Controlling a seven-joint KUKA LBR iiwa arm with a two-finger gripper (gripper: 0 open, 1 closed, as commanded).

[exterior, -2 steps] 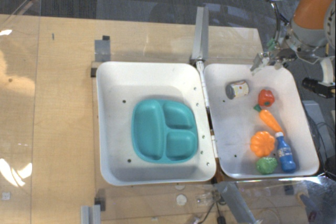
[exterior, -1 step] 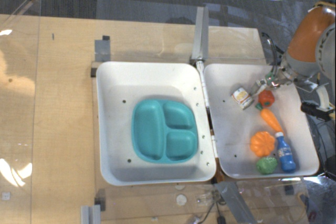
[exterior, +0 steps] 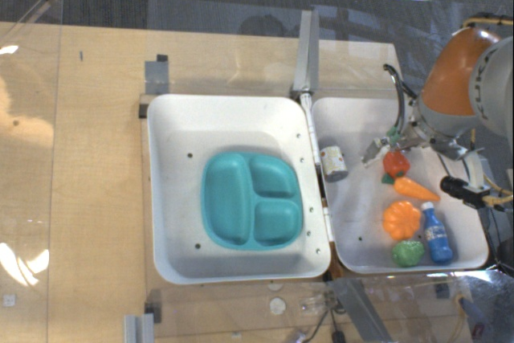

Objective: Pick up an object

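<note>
At the right of the frame, the end effector [exterior: 391, 147] stands with fingers spread just above the red tomato [exterior: 395, 164] in the right bin [exterior: 353, 213].

No legible text, brand, number or sign found. The blue bottle [exterior: 436, 234] carries a white label, but its print is too small to read. The small can [exterior: 332, 162] lying in the right bin [exterior: 353, 253] has a pale wrapper with dark marks, likewise unreadable. No markings can be read on the teal tray [exterior: 250, 199] or the worktop [exterior: 72, 173].
</note>
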